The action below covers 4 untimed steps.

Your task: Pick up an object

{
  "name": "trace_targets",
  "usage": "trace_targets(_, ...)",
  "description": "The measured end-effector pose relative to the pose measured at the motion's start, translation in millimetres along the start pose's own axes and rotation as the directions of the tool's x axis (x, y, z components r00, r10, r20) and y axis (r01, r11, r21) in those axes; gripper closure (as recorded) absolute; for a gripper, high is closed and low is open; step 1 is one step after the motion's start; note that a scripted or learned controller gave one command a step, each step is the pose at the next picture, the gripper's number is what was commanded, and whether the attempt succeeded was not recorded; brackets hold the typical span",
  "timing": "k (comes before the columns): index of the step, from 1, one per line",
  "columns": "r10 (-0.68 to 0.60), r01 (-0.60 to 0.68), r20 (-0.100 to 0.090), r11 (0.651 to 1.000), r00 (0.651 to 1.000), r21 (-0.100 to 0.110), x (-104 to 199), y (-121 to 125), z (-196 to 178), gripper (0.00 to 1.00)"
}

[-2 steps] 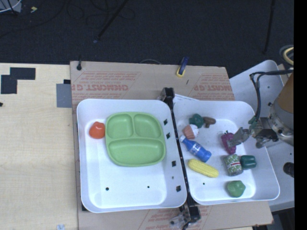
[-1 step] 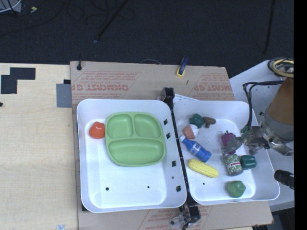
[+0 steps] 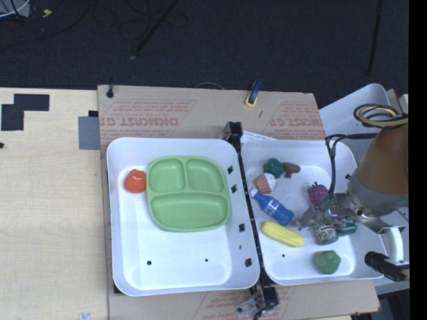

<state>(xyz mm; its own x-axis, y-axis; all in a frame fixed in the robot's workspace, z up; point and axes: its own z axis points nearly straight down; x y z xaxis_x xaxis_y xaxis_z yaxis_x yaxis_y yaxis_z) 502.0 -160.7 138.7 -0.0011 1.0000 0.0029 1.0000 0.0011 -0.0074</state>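
The right bin point(image 3: 297, 277) holds several small objects. A yellow corn cob point(image 3: 282, 234) lies near its middle, with a blue bottle point(image 3: 272, 207) just above it. A purple object point(image 3: 317, 193) sits toward the right, and a green rounded object point(image 3: 327, 262) lies near the front wall. A small patterned can point(image 3: 326, 235) rests between them. My gripper point(image 3: 323, 217) hangs low in the bin, directly over the can and just below the purple object. The grey arm point(image 3: 383, 172) comes in from the right and hides the bin's right side.
At the back of the right bin lie a teal toy point(image 3: 273, 167), a brown piece point(image 3: 291, 169) and a pink-and-white item point(image 3: 264, 183). The left bin point(image 3: 173, 275) holds a green divided plate point(image 3: 187, 193) and an orange cup point(image 3: 135, 181).
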Motion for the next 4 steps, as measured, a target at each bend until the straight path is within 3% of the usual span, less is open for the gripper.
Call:
trace_targets(1,0.000,0.000,0.001,1.000,1.000,-0.002,2,0,53,0.00)
trace_targets(2,0.008,-0.008,0.001,1.000,1.000,-0.004,0,0,40,1.00)
trace_targets(4,0.001,-0.001,0.003,1.000,1.000,-0.010,3,-3,-66,1.00)
